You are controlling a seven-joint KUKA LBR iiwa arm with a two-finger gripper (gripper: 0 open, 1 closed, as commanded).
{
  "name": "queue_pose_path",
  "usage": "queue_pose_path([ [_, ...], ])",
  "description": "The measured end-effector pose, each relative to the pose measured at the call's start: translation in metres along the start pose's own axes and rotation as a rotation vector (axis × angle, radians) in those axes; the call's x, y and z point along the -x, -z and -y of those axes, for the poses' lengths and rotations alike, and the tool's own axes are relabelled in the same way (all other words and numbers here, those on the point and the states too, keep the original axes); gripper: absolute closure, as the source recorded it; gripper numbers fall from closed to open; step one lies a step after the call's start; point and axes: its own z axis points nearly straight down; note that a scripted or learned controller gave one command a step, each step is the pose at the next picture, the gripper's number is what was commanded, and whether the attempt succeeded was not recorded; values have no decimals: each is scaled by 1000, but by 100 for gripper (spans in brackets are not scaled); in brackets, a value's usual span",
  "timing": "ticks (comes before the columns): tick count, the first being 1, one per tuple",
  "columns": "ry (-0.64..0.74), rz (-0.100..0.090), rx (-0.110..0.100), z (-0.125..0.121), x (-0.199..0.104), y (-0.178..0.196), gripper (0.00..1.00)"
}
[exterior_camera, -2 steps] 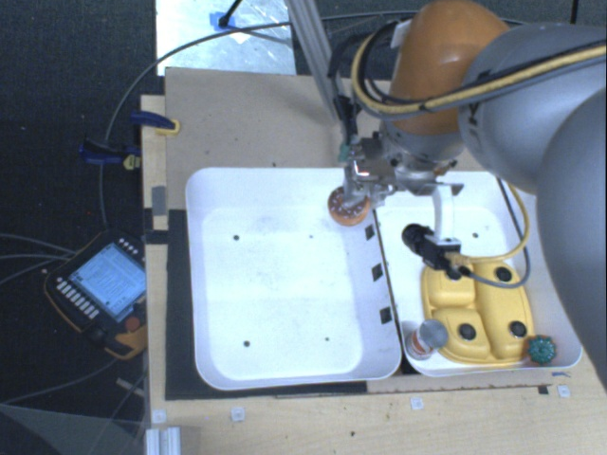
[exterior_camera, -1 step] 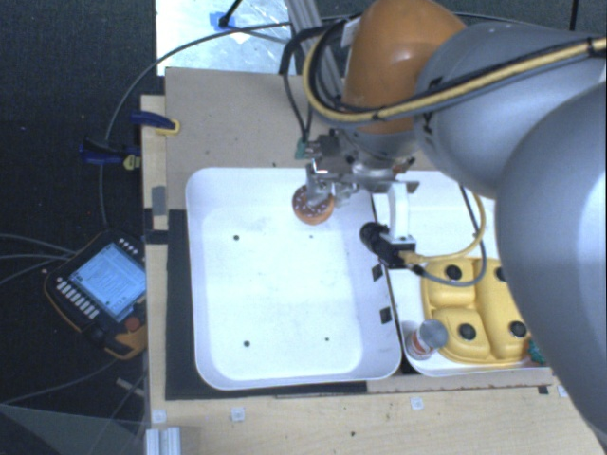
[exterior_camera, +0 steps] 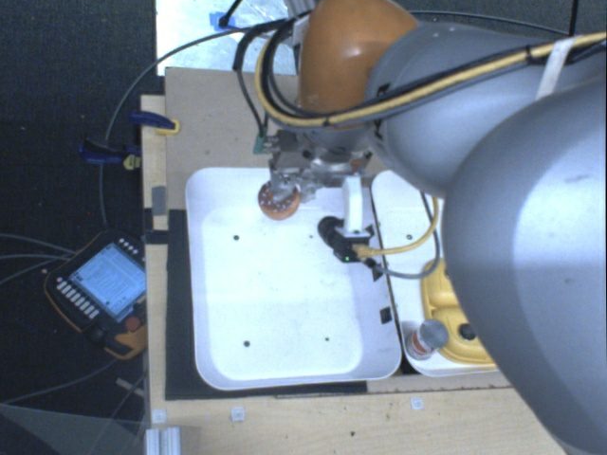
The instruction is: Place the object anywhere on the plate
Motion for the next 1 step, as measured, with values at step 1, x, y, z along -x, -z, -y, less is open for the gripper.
queue_pose_path([
  [1, -4, 1, -1, 0, 3, 1, 0],
])
